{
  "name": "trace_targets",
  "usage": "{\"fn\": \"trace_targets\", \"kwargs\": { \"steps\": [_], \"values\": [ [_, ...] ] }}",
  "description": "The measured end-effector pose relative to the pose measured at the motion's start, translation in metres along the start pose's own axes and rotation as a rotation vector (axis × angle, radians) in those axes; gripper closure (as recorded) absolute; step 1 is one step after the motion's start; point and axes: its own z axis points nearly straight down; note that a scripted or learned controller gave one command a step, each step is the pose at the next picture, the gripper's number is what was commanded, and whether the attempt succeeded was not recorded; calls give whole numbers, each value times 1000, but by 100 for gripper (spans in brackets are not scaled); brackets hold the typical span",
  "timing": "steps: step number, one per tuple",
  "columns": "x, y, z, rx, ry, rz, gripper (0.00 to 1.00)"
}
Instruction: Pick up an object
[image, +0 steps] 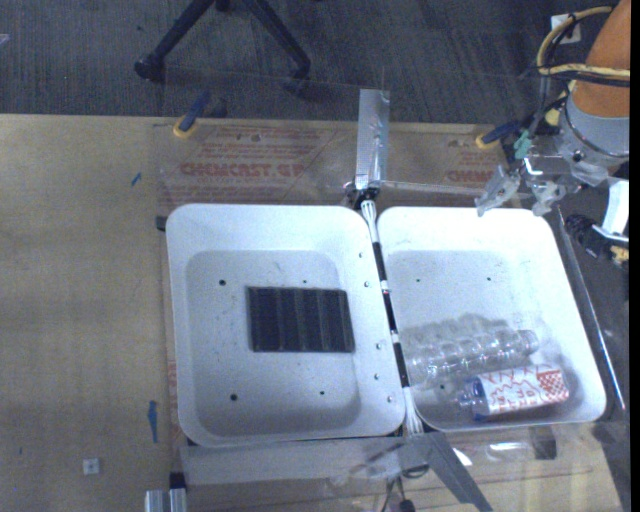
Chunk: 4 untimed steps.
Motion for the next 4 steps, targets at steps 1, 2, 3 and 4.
{"fn": "trace_targets", "kwargs": {
  "steps": [1, 2, 3, 4],
  "values": [
    [4, -51, 64, -2, -2, 38, 0],
    [-14, -120, 100, 0, 0, -118, 0],
    [-64, -140, 161, -9, -1, -184, 0],
    [-59, -167, 166, -11, -5, -266, 0]
  ]
}}
